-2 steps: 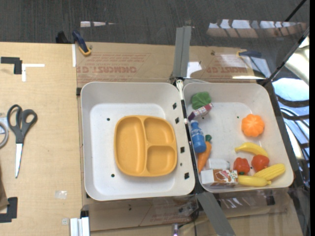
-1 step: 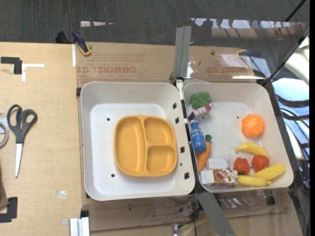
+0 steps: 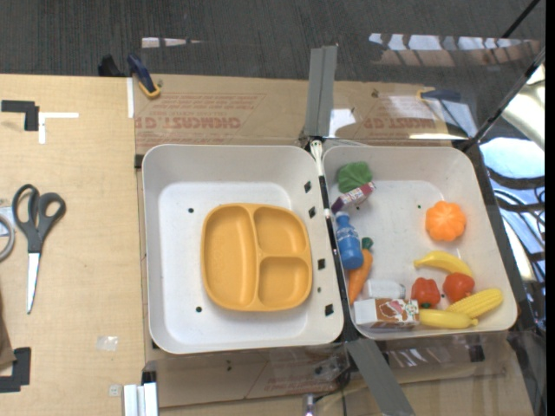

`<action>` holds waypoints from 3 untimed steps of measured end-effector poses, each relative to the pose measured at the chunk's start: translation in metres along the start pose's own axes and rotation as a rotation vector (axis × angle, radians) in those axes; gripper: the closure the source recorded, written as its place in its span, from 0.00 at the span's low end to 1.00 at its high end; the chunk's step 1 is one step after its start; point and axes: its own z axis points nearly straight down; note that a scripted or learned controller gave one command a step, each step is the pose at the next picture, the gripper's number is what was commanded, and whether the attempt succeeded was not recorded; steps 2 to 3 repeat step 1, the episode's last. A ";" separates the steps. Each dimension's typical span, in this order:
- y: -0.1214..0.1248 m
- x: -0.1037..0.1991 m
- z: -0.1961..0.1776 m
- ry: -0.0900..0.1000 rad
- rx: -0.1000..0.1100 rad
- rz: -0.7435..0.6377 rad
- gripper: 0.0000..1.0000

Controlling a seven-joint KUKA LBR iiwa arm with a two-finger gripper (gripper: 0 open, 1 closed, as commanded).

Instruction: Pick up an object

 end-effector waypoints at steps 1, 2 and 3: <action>0.067 0.016 -0.001 0.000 -0.003 -0.392 1.00; 0.067 0.016 -0.001 0.000 -0.003 -0.392 1.00; 0.067 0.016 -0.001 0.000 -0.003 -0.392 1.00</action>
